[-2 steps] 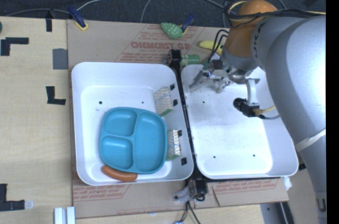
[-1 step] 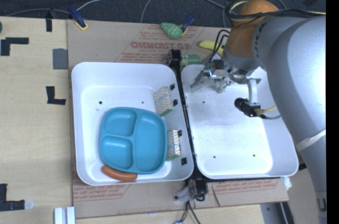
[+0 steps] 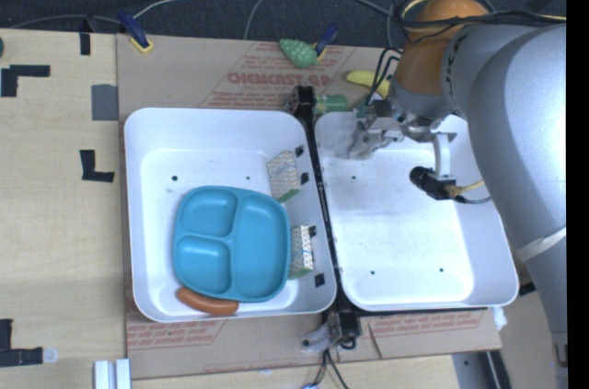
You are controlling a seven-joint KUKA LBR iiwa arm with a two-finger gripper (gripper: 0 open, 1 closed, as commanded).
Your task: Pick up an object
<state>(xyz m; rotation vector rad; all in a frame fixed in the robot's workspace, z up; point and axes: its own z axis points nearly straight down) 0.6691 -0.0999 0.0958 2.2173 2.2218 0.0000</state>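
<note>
While the grey arm [image 3: 515, 130] reaches in from the right, its pincer [image 3: 368, 134] hangs over the far left corner of the right bin [image 3: 414, 240] — whether it is wide or narrow I cannot tell. Beside it, the left bin [image 3: 156, 185] holds a blue sectioned plate [image 3: 230, 242], with an orange sausage [image 3: 207, 302] at the plate's near edge and two small patterned pieces [image 3: 283, 168] [image 3: 302, 247] along the bin's right wall. On the worktop [image 3: 55, 222] beyond the bins lies a green thing [image 3: 297, 51].

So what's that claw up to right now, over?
Claw low in right bin's far corner. Blue tray, orange sausage sit untouched in left bin.
</note>
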